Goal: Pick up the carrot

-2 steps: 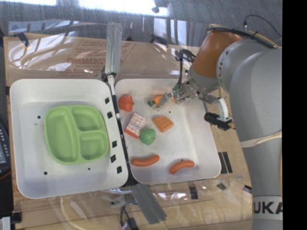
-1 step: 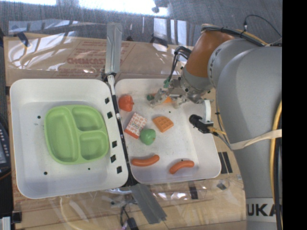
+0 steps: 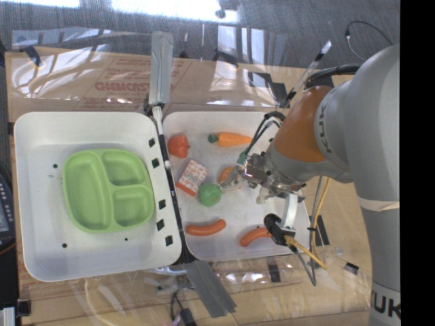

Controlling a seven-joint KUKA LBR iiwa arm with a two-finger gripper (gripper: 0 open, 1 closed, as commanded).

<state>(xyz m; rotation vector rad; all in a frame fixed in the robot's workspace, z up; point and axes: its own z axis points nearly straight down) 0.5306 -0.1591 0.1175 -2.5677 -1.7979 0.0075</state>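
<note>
The carrot [image 3: 232, 139], orange with a green top, lies on its side near the back of the right bin [image 3: 204, 122]. My gripper [image 3: 239, 174] hangs low over the middle of that bin, in front of the carrot and apart from it. A small orange piece [image 3: 225, 174] sits right at the gripper's left tip; whether it is touched I cannot tell. The grey arm with its orange band [image 3: 302, 134] covers the bin's right side.
In the right bin lie a red tomato-like item [image 3: 178, 145], a small printed box [image 3: 192, 176], a green ball [image 3: 210, 194] and two red sausages [image 3: 205, 228] [image 3: 255, 236]. The left bin [image 3: 34, 202] holds a green divided plate [image 3: 109, 190].
</note>
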